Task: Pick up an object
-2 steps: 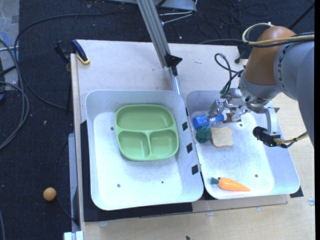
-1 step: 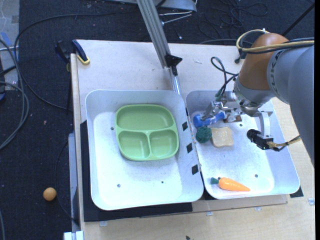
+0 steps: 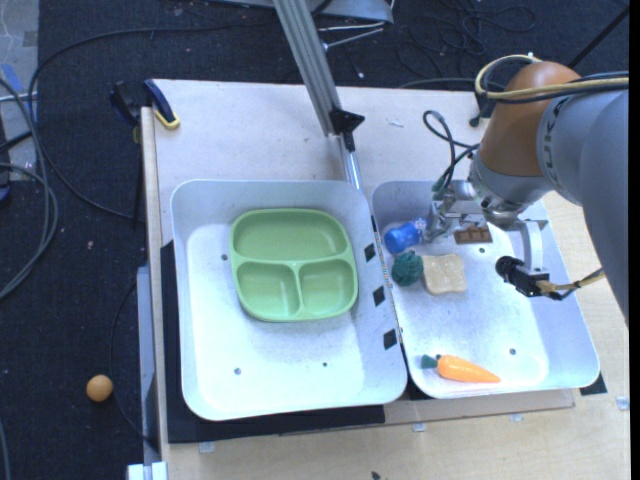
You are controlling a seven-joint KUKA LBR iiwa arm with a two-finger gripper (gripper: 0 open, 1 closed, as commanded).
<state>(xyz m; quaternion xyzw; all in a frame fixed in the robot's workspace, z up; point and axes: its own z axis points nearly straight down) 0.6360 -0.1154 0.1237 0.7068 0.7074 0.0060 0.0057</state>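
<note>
My gripper (image 3: 438, 224) hangs low over the far left part of the right bin (image 3: 560, 353), reaching in from the right. Just to its left lies a small blue object (image 3: 402, 236), very close to the gripper's tip; whether they touch I cannot tell. A dark teal object (image 3: 406, 268) sits right in front of the blue one. Beside it lies a beige bread-like slice (image 3: 445, 274). A small brown piece (image 3: 472, 235) shows just right of the gripper. An orange carrot (image 3: 464, 370) rests near the bin's front edge.
The left bin (image 3: 200, 368) holds a green three-compartment plate (image 3: 295, 264). A slanted metal pole (image 3: 310, 53) rises behind the bins. A black connector with a yellow cable (image 3: 520, 276) hangs over the right bin. A small orange ball (image 3: 98, 387) lies on the floor at left.
</note>
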